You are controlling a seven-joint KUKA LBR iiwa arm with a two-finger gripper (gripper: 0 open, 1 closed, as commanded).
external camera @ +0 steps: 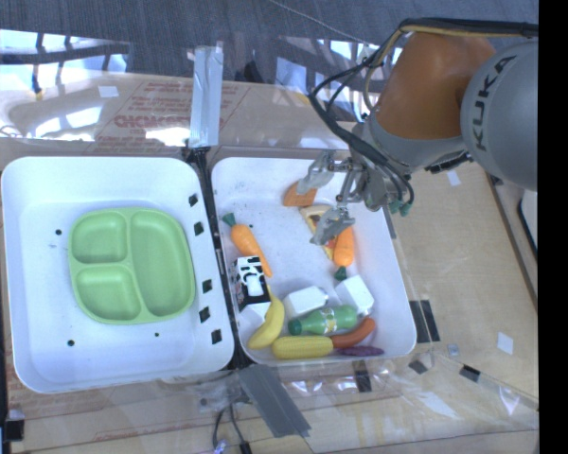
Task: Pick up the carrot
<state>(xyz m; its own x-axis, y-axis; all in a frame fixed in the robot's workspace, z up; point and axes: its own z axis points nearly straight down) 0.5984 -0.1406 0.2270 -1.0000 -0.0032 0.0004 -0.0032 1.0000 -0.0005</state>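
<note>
Gripper [328,200], fingers spread and grasping nothing, poised low over the back of the right bin [398,282], one fingertip just above a carrot [344,250] near the right wall. Second carrot [246,244] close to the left wall. Bananas [284,334], green bottle [324,322] and white blocks [329,298] crowded at the front; green divided plate [133,264] in the left bin [28,197].

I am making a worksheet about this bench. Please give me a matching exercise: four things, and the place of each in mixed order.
Things:
1. green plate
2. green bottle
3. carrot with green top
4. gripper

Places:
A. right bin, by its left wall
B. left bin
C. right bin, upper right part
D. right bin, near its front wall

Pairs: 1-B, 2-D, 3-A, 4-C
</note>
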